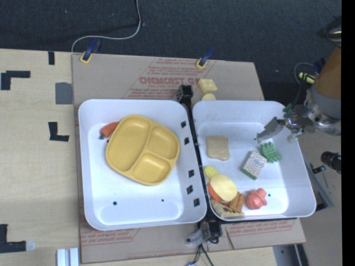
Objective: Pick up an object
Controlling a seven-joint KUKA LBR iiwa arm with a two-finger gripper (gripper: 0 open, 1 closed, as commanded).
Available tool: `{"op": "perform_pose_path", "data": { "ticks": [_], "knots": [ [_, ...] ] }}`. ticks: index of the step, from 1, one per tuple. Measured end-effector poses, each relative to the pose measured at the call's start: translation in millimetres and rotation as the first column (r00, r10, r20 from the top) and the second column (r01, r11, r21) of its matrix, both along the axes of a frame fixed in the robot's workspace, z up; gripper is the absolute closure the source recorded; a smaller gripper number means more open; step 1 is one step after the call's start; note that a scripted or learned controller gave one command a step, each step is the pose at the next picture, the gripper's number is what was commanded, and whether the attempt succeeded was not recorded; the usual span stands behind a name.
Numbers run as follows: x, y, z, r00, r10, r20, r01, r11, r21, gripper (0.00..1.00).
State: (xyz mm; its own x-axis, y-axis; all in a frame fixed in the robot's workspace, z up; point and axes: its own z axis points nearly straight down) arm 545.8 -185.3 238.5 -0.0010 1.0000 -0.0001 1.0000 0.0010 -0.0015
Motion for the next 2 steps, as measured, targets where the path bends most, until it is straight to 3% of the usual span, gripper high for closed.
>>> {"op": "perform_pose_path", "data": {
  "ticks": [1,2],
  "knots": [
    [8,-21,-119,1.000,-0.001,-0.007,0.001,1.000,0.001,0.00],
    [32,36,-65,1.000,0.006,0.006,-0.006,1.000,0.000,0.00]
  ]
}}
